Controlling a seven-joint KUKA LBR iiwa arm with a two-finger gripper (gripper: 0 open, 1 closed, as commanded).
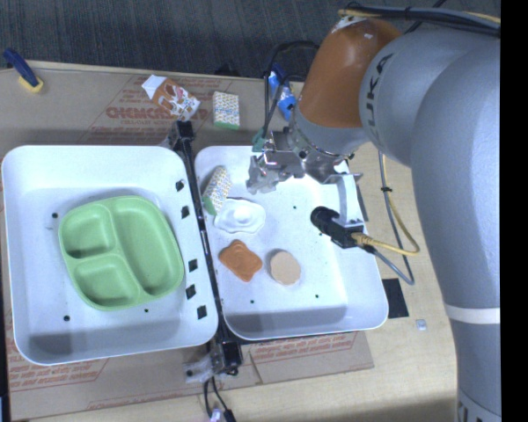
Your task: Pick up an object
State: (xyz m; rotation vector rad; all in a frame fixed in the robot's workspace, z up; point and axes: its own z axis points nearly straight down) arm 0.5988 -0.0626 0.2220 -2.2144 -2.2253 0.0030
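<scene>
Bench [62,104]: brown cardboard-covered top carrying two shallow white bins side by side; a blue-and-yellow tool [23,70] lies at its far left corner, and two small packets [170,98] and [226,109] lie beyond the bins' far rims.

Left bin [18,236]: holds one green divided plate [119,251], three compartments, set near the middle with bare white floor on all sides; its long axis runs from far left to near right.

Right bin [361,297]: four small things cluster in its left half. A striped green-and-white piece [216,188] lies against the left wall, long axis running far to near, slightly tilted. Just beside it, a white fried-egg toy [240,217], flat, roundish. Nearer the camera, an orange-brown toast-like piece [239,260], its corners set diamond-wise, and just right of it, apart, a tan round disc [284,267]. The near strip and the right half of the floor are open.

Pincer [262,172]: hangs above the far left part of the right bin, just beyond the egg toy; how far open it is cannot be told, and nothing shows between the fingers. A black fitting [333,226] with yellow cable hangs to its right.
</scene>
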